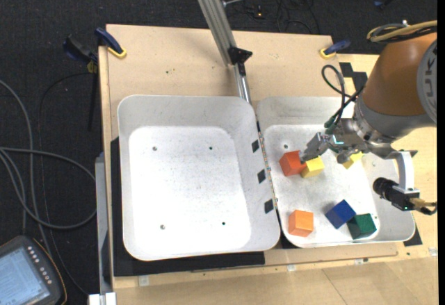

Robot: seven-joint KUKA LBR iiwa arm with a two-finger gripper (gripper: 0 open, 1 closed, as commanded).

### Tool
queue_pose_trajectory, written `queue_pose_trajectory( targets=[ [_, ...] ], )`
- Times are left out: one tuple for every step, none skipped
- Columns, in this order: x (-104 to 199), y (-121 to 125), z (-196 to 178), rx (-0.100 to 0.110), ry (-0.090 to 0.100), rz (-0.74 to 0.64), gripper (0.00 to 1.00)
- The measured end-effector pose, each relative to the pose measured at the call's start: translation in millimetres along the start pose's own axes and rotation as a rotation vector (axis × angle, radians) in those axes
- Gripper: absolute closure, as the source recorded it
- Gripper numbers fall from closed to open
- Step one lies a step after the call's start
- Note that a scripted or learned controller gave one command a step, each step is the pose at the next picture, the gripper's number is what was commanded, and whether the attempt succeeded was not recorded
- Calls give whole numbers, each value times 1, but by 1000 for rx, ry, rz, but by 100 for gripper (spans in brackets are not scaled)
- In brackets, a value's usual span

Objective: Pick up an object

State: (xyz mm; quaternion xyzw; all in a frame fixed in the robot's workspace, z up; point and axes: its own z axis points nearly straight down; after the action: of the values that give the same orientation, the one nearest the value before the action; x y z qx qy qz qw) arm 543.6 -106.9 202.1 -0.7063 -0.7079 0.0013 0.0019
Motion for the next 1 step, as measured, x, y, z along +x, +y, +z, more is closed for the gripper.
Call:
queue_pose_trajectory(
  targets=[
    [0, 1, -2, -4, -1, 3, 0]
  ],
)
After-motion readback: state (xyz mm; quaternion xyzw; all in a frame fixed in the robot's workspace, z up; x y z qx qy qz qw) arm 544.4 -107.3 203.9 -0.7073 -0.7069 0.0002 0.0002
